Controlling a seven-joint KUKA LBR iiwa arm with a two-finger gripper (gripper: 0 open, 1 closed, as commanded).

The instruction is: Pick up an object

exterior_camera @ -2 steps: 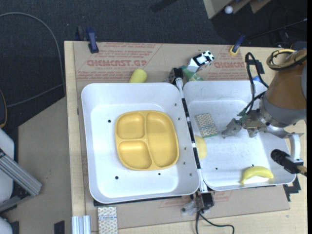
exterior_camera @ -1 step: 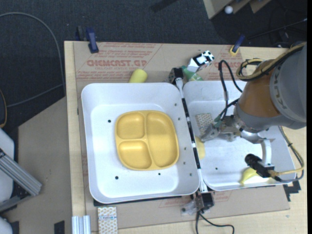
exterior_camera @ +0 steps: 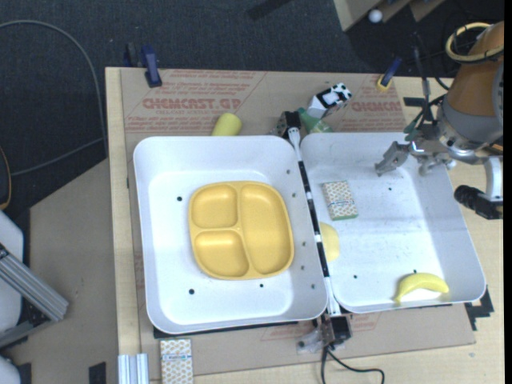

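The right bin [exterior_camera: 448, 230] holds a small patterned packet [exterior_camera: 340, 199] near its left wall. A pale yellow piece [exterior_camera: 329, 242] lies against that same wall, and a yellow banana [exterior_camera: 422, 286] rests at the front right. A yellow divided plate [exterior_camera: 240, 229] sits in the middle of the left bin [exterior_camera: 160, 174]. My gripper [exterior_camera: 412, 158] hangs over the far right part of the right bin, open, with nothing between its fingers. It is well behind and to the right of the packet.
Behind the bins on the bench lie a yellow cylinder [exterior_camera: 227, 124] and a black-and-white toy [exterior_camera: 331, 98]. Blue clamps [exterior_camera: 150, 65] hold the board's far edge. Another patterned packet [exterior_camera: 176, 360] lies at the front left of the bench.
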